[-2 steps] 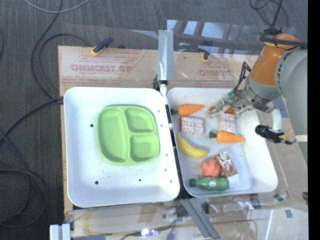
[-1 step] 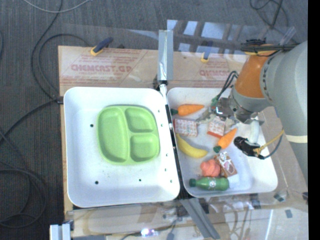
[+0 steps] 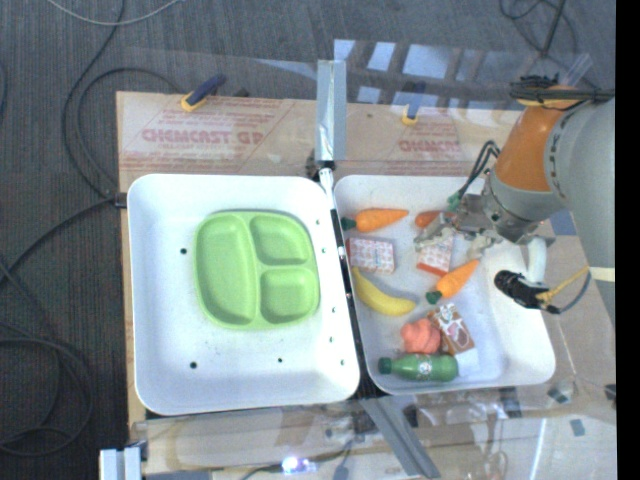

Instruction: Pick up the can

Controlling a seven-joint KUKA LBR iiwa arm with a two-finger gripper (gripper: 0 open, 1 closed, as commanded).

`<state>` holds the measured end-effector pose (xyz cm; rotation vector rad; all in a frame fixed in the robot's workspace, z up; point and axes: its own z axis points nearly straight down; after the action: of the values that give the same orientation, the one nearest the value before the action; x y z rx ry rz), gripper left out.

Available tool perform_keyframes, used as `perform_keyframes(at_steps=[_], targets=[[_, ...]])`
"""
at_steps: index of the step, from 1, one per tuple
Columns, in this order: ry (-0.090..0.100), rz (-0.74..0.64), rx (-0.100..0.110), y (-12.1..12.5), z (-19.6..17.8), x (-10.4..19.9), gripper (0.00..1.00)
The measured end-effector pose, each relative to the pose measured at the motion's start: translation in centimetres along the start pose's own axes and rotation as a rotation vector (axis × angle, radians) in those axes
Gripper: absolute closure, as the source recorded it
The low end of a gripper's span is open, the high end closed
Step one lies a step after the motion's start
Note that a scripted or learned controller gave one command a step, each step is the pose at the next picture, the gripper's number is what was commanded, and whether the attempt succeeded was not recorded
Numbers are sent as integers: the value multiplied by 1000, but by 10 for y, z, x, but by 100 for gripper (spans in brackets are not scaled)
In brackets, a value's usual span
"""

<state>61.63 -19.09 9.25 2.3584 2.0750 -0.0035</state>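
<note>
A small red and white object (image 3: 436, 258), apparently the can, lies in the upper middle of the right bin (image 3: 520, 368). My gripper (image 3: 447, 226) reaches in from the right and hangs just above and behind it, low over the bin floor. The grey arm with its orange band (image 3: 525, 158) rises behind the gripper at the bin's far right corner. From this angle I cannot make out whether anything sits in the gripper.
The right bin also holds two carrots (image 3: 380, 219) (image 3: 456, 279), a banana (image 3: 382, 297), a pink patterned box (image 3: 371, 255), a green bottle (image 3: 420, 368), an orange-red lump (image 3: 421, 336) and a brown patterned item (image 3: 457, 330). A green divided plate (image 3: 258, 269) lies in the left bin (image 3: 160, 368).
</note>
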Motion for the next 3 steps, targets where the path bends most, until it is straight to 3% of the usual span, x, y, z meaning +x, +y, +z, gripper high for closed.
perform_keyframes(at_steps=[1, 2, 3], targets=[[-1, 113, -8, 16, 3, 10, 0], [-1, 113, -8, 16, 3, 10, 0], [6, 261, 6, 55, -17, -11, 0]])
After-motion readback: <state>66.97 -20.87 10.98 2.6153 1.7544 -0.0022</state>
